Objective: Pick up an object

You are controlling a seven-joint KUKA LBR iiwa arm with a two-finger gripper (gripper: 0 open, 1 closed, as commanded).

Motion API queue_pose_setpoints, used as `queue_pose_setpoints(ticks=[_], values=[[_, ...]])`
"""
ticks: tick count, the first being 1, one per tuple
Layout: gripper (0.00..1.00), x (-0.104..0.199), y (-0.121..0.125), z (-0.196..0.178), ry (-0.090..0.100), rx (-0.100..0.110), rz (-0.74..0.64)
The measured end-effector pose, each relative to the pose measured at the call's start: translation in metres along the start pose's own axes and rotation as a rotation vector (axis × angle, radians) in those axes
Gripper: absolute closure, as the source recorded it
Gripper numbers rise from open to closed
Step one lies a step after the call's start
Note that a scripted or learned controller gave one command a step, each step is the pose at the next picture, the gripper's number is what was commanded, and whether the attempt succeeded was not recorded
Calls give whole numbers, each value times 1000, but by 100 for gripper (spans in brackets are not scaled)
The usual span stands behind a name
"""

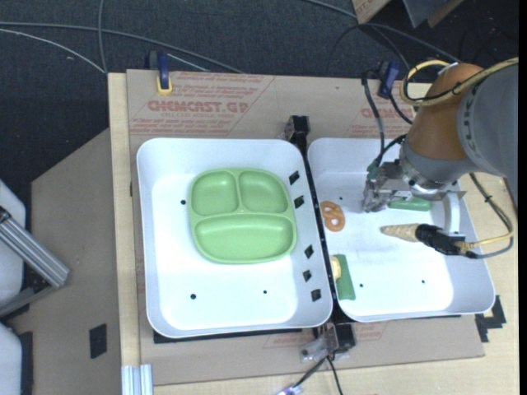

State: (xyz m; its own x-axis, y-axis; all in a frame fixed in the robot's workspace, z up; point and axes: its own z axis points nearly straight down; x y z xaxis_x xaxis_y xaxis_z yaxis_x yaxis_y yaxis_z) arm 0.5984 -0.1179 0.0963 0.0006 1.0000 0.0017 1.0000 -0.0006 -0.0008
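Observation:
The right bin (461, 290) holds a small orange-brown pretzel-shaped piece (333, 216) near its left wall. A green block with a yellow end (342, 276) lies further toward the front. A tan cone-shaped piece (401, 232) lies in the middle of the bin, and a flat green piece (412, 206) peeks out under the arm. My gripper (376, 194) hangs low over the back middle of the right bin, to the right of the pretzel piece and just behind the cone. I see nothing clearly held in it.
In the left bin (165, 286) lies a green divided plate (242, 216). A black divider with clips (309, 245) runs between the bins. The arm's orange band (440, 113) and a yellow cable (486, 241) overhang the right bin's far right side.

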Motion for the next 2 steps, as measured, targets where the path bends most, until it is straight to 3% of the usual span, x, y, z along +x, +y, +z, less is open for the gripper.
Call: queue_pose_setpoints(ticks=[2], values=[[100, 3, -2, -109, -3, -7, -1]])
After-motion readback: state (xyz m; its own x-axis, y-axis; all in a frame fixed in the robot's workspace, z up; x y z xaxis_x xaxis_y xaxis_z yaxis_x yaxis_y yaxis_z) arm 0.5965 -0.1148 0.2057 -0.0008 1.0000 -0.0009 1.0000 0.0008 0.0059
